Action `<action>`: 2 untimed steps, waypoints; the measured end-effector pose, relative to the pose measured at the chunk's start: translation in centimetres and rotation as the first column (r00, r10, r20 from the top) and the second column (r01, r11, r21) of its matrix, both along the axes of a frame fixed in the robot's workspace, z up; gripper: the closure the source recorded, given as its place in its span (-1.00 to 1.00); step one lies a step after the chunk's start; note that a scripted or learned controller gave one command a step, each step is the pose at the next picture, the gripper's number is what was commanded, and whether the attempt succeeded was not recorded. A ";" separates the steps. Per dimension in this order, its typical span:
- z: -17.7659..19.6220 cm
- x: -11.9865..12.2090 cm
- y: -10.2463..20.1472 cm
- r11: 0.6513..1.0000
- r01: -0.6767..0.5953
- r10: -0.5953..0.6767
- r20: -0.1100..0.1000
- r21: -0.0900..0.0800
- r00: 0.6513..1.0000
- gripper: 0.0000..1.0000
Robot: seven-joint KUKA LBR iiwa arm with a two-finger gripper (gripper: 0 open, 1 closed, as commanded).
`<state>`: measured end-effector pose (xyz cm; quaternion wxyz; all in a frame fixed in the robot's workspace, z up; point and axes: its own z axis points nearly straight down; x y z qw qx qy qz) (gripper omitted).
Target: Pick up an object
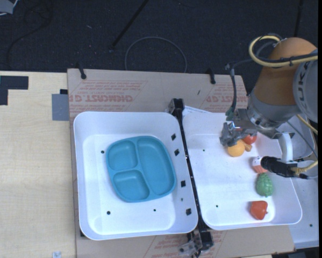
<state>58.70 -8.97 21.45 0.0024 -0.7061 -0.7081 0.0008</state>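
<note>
The gripper (231,136) hangs low over the far part of the right bin (220,192), right above a small yellow-orange toy fruit (236,151). That is the likeliest thing to pick. From this angle I cannot tell whether the gripper is wide or narrow, and nothing can be seen held in it.

The fruit looks like light, hard, smooth plastic with a rounded shape. It will probably weigh almost nothing, but it may squirt sideways if it is pinched off-centre. The safest hold is likely straight across its widest part, from above.

A small red piece (250,139) sits touching or just beside the fruit, on the side toward the right bin's right wall, and it could get caught in the same pinch. Three more things lie along the right bin's right side:
- an orange-and-white piece (257,165) about midway down;
- a green knobbly toy (264,185) nearer the front;
- a red-orange toy (259,209) by the front right corner.

All three are well apart from the fruit. Beyond the right bin's left wall, the left bin (91,198) holds a blue divided plate (142,168), out of the way.
</note>
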 end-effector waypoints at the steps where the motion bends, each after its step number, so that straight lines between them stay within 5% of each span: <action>1: 0.6 -1.7 3.9 1.000 0.000 0.000 0.000 0.000 1.000 1.00; 2: -0.4 -3.7 8.7 1.000 0.000 0.000 -0.002 0.000 1.000 1.00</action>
